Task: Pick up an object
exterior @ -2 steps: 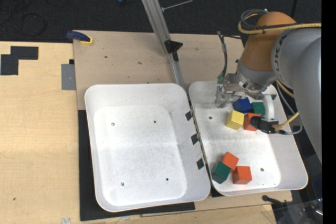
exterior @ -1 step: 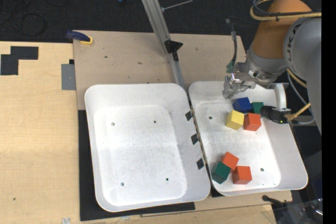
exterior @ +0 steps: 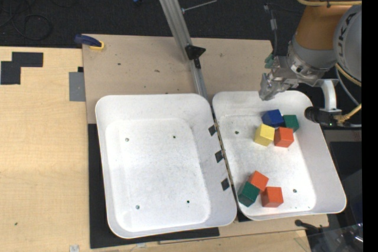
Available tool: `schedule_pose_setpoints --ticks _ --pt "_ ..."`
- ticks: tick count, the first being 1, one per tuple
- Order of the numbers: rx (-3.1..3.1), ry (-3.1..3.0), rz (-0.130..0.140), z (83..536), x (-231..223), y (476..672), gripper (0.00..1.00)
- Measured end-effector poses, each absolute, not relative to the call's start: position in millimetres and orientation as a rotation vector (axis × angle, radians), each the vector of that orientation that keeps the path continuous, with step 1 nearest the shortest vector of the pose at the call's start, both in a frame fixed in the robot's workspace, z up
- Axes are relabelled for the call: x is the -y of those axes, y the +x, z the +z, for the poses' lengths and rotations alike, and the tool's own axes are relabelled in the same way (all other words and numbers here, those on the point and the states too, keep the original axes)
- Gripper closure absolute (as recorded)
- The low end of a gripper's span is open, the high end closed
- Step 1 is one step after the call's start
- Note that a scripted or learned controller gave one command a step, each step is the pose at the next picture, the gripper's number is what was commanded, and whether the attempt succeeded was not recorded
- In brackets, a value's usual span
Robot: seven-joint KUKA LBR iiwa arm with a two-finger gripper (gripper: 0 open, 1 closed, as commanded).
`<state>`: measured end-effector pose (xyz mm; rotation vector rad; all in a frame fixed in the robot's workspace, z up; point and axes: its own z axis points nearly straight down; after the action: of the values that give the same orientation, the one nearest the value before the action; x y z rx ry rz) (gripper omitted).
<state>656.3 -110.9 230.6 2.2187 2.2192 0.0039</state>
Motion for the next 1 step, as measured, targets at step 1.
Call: schedule_pose_setpoints --ticks 1 --pt "-2.228 2.220 -0.001 236.4 61.5 640.9 1.00"
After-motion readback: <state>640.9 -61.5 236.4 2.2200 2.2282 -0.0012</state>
